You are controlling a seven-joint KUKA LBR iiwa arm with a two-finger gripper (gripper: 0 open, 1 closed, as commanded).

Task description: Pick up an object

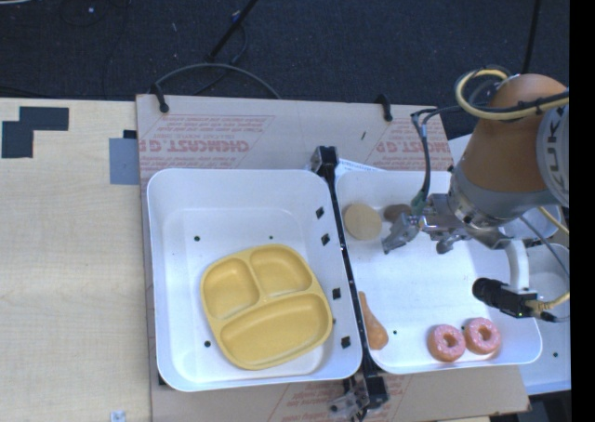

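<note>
Reaching low into the right bin (pixel 521 355), the gripper (pixel 402 232) sits just beside the round tan bun (pixel 362 221), apparently empty, finger state indiscernible; next, closing around it.

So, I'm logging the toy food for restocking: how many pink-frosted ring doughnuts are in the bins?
2. Both lie in the right white bin, near its front right corner: one pink-frosted ring doughnut and, touching it on the right, the other. The arm may hide more.
</note>
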